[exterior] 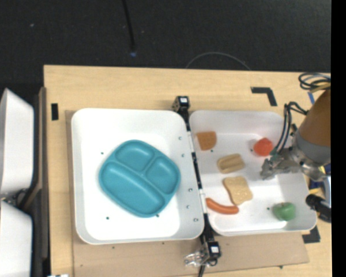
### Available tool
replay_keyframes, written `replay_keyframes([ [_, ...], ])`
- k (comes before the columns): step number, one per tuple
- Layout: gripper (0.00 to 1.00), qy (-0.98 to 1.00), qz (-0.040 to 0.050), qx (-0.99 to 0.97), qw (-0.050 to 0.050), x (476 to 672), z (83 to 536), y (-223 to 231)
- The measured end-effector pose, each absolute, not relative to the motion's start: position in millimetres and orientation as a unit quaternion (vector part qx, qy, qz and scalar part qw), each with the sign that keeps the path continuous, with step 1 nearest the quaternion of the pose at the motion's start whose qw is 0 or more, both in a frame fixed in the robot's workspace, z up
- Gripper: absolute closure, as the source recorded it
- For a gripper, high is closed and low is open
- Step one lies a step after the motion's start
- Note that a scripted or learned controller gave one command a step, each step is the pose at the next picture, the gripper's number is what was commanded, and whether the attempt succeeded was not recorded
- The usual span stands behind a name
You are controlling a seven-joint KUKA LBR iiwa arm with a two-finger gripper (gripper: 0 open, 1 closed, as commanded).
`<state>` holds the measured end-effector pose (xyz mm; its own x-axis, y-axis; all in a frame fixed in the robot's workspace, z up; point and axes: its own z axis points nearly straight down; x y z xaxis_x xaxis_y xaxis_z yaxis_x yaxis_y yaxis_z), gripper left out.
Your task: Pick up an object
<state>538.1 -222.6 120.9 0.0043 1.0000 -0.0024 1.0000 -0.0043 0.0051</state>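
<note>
Tomato (263,146), likely light, smooth and roll-prone, wants pinching across its middle; gripper (270,169) hangs just beside it, grip state unclear.

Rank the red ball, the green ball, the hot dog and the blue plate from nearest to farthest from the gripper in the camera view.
From the gripper:
1. Red ball, just above it in the right bin.
2. Green ball, below it near the bin's lower right corner.
3. Hot dog, lower left, by the divider.
4. Blue plate, in the left bin.
</note>
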Motion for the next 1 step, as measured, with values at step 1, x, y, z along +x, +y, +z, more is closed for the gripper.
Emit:
replay_keyframes([
  [1,1.0,0.708,0.0014,0.706,0.004,537.0,185.2,-226.1],
])
